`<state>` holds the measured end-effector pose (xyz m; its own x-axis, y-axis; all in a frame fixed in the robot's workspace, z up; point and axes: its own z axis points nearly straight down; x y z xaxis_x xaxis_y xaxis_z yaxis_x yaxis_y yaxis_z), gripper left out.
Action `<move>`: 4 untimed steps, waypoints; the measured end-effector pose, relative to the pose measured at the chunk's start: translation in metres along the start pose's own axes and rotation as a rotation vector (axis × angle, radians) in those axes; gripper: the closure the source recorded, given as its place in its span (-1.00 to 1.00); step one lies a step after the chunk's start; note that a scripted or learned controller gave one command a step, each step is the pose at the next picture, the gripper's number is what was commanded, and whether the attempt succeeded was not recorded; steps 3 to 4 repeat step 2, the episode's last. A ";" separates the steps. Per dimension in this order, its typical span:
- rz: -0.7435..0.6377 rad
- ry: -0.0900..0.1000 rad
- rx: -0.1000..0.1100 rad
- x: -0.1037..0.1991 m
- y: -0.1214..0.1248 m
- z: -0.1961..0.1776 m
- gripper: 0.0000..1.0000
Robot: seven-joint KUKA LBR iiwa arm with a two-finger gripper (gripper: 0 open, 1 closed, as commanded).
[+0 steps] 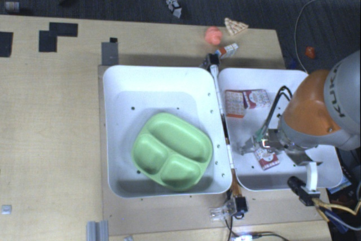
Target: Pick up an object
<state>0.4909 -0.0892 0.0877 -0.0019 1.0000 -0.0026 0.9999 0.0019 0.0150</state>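
A green divided plate (172,149) lies tilted in the left bin (121,121). In the right bin (293,79) a red and white packet (246,102) lies flat near the back left. A smaller red and white packet (269,160) lies near the front, partly under the wrist. My gripper (256,145) hangs low over the right bin, just left of and above this small packet. I see nothing lifted off the bin floor.
On the bench behind the bins lie a pink ball (213,35), a triangular toy slice (236,26) and a small tube (228,51). The raised divider (221,115) between the bins runs just left of the gripper. Small odds lie on the dark carpet beyond.
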 end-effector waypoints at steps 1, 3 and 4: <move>-0.002 -0.001 -0.006 0.000 0.002 -0.011 1.00; -0.004 0.005 0.009 0.064 0.049 -0.109 1.00; -0.004 0.005 0.009 0.064 0.049 -0.109 1.00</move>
